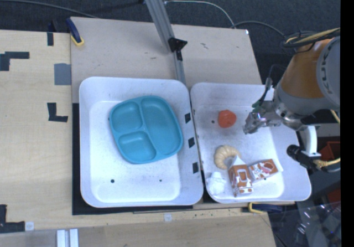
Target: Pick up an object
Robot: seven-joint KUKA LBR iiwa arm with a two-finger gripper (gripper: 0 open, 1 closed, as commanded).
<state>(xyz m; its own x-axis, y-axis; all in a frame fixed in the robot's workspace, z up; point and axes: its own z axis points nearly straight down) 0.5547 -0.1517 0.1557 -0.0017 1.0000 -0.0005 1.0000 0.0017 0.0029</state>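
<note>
In the right bin (287,146) lie a small red-orange ball-like object (226,118), a tan croissant-shaped piece (225,157), and an orange-and-white snack packet (251,175). A white crumpled bit (216,184) sits at the bin's front left corner. My gripper (253,123) hangs over the right bin, just right of the red object and apart from it. I see nothing between its fingers.
The left bin (94,185) holds a blue divided plate (146,128). A grey metal post (160,16) slants down from the top to the seam between the bins. The arm's orange band (307,71) fills the right side above the bin.
</note>
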